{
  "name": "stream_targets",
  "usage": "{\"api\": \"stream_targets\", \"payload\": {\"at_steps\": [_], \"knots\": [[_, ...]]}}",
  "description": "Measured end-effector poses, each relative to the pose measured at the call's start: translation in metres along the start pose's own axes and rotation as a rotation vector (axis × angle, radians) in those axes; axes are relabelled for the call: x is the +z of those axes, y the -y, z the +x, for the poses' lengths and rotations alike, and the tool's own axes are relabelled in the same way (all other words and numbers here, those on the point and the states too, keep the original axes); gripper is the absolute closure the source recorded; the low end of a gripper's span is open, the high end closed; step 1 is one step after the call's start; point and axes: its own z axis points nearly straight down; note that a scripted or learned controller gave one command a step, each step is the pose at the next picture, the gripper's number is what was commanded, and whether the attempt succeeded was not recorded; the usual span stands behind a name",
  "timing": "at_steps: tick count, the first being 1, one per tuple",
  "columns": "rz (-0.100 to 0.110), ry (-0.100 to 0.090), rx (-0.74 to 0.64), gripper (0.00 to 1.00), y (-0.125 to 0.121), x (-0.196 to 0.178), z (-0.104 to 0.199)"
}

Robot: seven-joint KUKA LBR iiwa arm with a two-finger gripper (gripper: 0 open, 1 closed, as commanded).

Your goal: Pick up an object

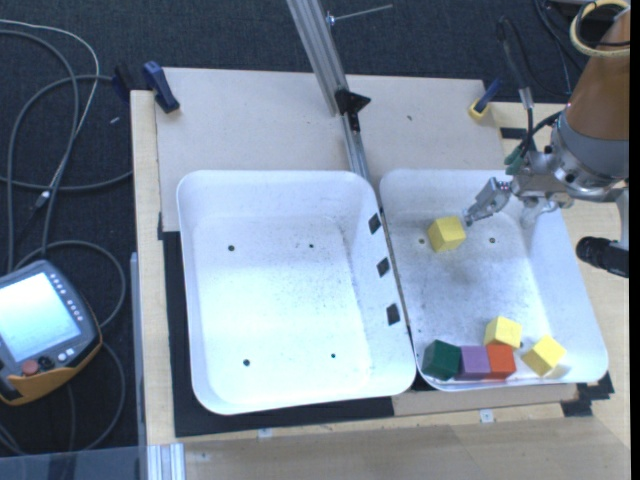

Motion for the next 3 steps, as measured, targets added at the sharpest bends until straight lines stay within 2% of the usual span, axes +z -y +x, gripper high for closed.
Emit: {"api": "stream_targets", "payload": {"at_steps": [1,2,3], "knots": [[0.002,0.001,-0.002,0.0,-0.07,0.12,0.008],[-0.003,0.009,-0.001,0.0,-0.06,0.149,0.038],[-0.007,0.007,0.001,1.0,-0.061,0.136,0.037]]}}
